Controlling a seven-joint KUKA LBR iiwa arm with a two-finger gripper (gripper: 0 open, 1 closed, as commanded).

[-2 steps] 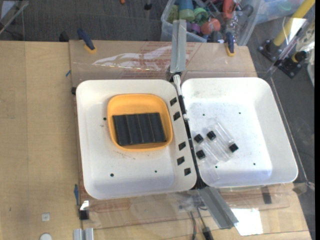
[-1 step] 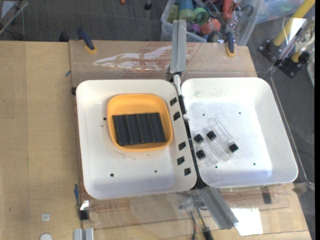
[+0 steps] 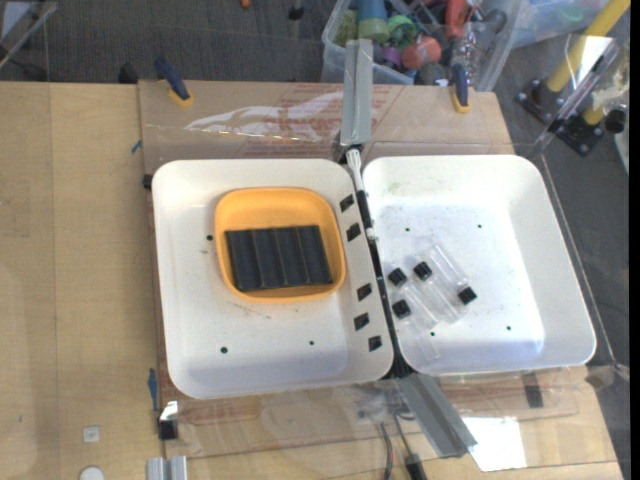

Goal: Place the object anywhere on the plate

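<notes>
**Dark ridged block lies on the orange plate**

I see the orange plate (image 3: 280, 208) in my left white bin (image 3: 185, 308), and the dark ridged block (image 3: 278, 257) lies flat on it, inside its rim. In my right white bin (image 3: 520, 218) a clear plastic piece (image 3: 438, 280) with small black blocks lies near the divider.

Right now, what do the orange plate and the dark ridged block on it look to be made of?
Orange plate: probably plastic, smooth and matte, with an even color and a soft rounded rim. Dark ridged block: likely rubber or matte plastic, near-black, with dull parallel grooves and no shine. Neither is certain from above.
</notes>
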